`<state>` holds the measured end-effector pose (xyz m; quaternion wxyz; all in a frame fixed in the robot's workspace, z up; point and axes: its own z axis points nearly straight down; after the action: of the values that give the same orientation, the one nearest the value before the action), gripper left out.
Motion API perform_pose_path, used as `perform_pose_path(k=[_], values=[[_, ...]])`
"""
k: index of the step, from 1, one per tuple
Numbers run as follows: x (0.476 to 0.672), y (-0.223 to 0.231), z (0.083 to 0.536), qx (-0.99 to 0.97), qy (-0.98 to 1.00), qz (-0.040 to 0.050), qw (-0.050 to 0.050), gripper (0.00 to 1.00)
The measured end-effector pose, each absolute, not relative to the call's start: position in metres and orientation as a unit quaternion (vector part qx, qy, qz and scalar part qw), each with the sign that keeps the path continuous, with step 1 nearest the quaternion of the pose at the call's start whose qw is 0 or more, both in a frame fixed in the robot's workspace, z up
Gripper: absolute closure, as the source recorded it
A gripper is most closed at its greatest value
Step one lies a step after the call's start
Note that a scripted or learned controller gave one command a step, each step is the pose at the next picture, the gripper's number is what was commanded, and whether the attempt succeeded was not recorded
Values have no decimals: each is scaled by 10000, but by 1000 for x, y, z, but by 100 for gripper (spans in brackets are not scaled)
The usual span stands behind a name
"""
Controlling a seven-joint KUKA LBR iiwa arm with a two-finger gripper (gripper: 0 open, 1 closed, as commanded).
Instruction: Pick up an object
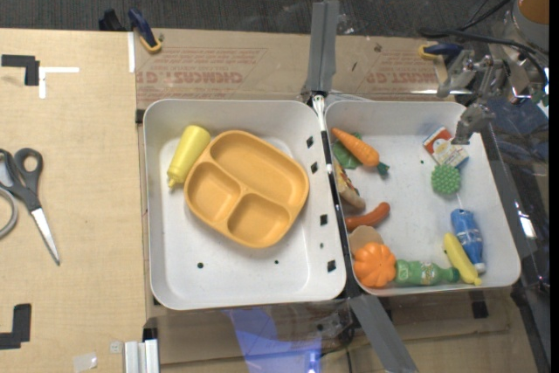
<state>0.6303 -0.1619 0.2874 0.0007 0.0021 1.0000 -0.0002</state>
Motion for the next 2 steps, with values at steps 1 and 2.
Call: perform_pose_path(k=[1,2], values=[[602,-222,187,426,9991,1,4,0],[613,-221,93,554,9985,-3,15,0]])
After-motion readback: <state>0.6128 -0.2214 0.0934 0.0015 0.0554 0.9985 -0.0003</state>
